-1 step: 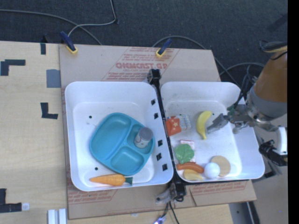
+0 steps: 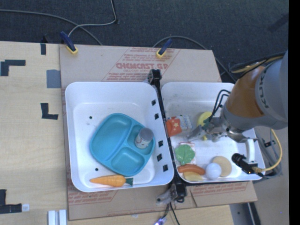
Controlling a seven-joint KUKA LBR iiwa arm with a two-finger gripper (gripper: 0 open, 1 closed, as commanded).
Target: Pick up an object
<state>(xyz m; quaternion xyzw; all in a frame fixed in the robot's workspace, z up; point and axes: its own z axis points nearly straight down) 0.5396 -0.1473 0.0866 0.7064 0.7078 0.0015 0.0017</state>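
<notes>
My hand (image 2: pixel 197 134) hovers low in the right bin (image 2: pixel 187 92); whether it is clenched I cannot tell. An orange packet (image 2: pixel 173 126) lies just to its left, a green-and-white item (image 2: pixel 185 152) just below it.

**Objects lying in the two bins**

In the left bin (image 2: pixel 75 125) a blue sectioned plate (image 2: pixel 117 146) is laid flat, and a small grey cylinder (image 2: pixel 144 137) is stood upright on it. An orange carrot (image 2: pixel 110 181) is laid along the near wall, beside the plate.

In the right bin (image 2: pixel 187 90) an orange-red packet (image 2: pixel 173 125) is seen near the dividing wall, with a yellow item (image 2: pixel 205 118) further right. A green, leafy piece (image 2: pixel 185 152) is placed below the packet. Along the near wall a hot dog (image 2: pixel 191 170), a white ball (image 2: pixel 213 170) and a tan round (image 2: pixel 223 165) are crowded together.
</notes>
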